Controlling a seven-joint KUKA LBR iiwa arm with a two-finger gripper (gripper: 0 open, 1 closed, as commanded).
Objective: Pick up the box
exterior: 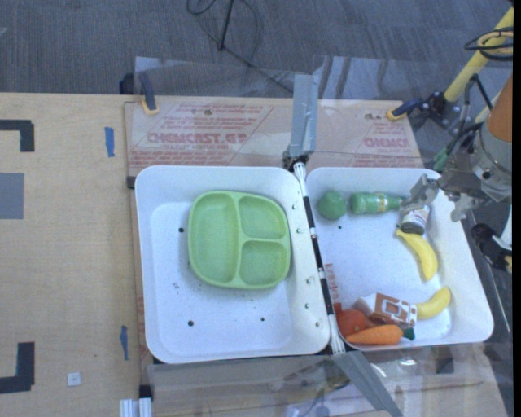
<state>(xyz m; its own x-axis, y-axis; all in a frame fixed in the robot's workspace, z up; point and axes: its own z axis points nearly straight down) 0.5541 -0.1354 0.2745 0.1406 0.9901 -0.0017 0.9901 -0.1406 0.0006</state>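
Claw (423, 205) hung over right bin's (358, 259) upper right, above a banana (421, 252). Box (394, 309) lay lower right beside carrot (376, 335). Green plate (239, 239) sat in left bin (163, 269).

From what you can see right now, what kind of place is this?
Probably a robot test bench in a lab, not a kitchen: two white bins on a wooden bench, toy food such as a banana, and cables on the floor.

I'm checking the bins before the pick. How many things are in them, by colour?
Green: 3 (plate, ball, bottle)
Yellow: 2 (bananas)
Orange: 1 (carrot)
Red: 1 (by the carrot)
White and brown: 1 (box)
Total: 8
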